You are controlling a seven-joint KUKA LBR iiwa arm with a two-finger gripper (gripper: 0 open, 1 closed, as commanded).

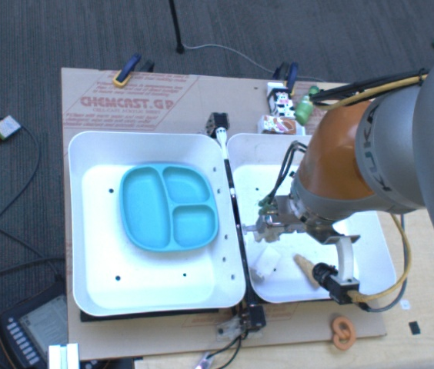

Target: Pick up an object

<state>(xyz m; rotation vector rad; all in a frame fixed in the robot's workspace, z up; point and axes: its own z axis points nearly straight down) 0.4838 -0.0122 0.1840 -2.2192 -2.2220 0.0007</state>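
The big grey arm with the orange band (355, 156) reaches over the right white bin (378, 271). Its gripper (269, 227) hangs low by that bin's left wall. How the gripper is set cannot be told. A small white block (265, 262) lies just below the gripper. A tan stick-shaped thing (305, 267) lies near it. The left white bin (94, 283) holds a light blue plastic tray with three parts (169, 207).

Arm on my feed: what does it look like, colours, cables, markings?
The arm is bulky and rounded, grey with a broad orange band above the wrist and dark lettering on the grey shell. Black and yellow cables run along it. The gripper is grey metal hardware.
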